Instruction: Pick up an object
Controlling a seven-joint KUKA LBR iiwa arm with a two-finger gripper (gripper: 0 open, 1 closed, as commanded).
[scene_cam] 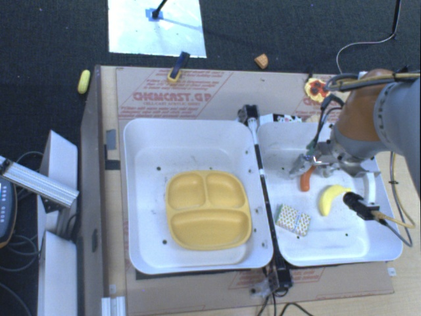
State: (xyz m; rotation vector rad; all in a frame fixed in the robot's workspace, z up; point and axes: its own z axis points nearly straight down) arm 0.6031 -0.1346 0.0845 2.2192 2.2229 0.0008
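Dark carpet (283,18) lies all around the bench, and a brown cardboard sheet (197,91) on the bench has red writing that reads "CHEMCAST GP". Two white bins sit side by side on the cardboard. A yellow plate (208,209) with three parts lies in the middle of the left bin (141,176). The right bin (342,245) holds an orange carrot-like toy (306,179) near its middle, a yellow banana (331,197) just to the right of that toy, and a small checkered packet (293,220) closer to the front edge. The grey arm (395,114) reaches in from the right, and the gripper (312,162) is low over the right bin, right at the top end of the orange toy. On the carpet by the back edge of the bench lie a small yellow thing (83,81) and a small tan block (261,60).
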